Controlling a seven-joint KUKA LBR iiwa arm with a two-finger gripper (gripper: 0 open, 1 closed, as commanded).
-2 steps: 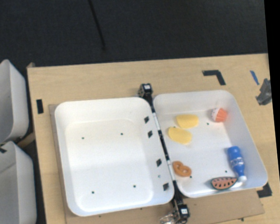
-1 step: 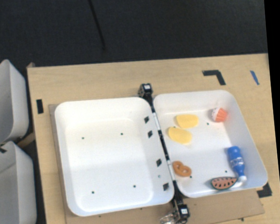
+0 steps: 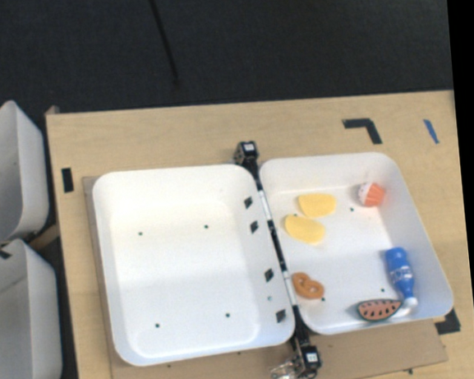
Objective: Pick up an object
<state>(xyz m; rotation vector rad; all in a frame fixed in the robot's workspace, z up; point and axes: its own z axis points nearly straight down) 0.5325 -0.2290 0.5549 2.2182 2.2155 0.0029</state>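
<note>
The right bin (image 3: 401, 178) holds several small items. Two yellow pieces lie near its left side, one (image 3: 316, 205) above the other (image 3: 306, 230). A small orange and white piece (image 3: 371, 194) sits at the upper right. A brown pretzel-shaped piece (image 3: 307, 286) lies low on the left. A blue bottle (image 3: 399, 272) lies along the right wall, and a watermelon slice (image 3: 379, 310) rests at the bottom edge beside it.
The left bin (image 3: 177, 264) sits beside the right one on the tan bench (image 3: 150, 138). A divider with black clips (image 3: 268, 248) runs between the bins. White containers (image 3: 8, 262) stand off the bench's left edge.
</note>
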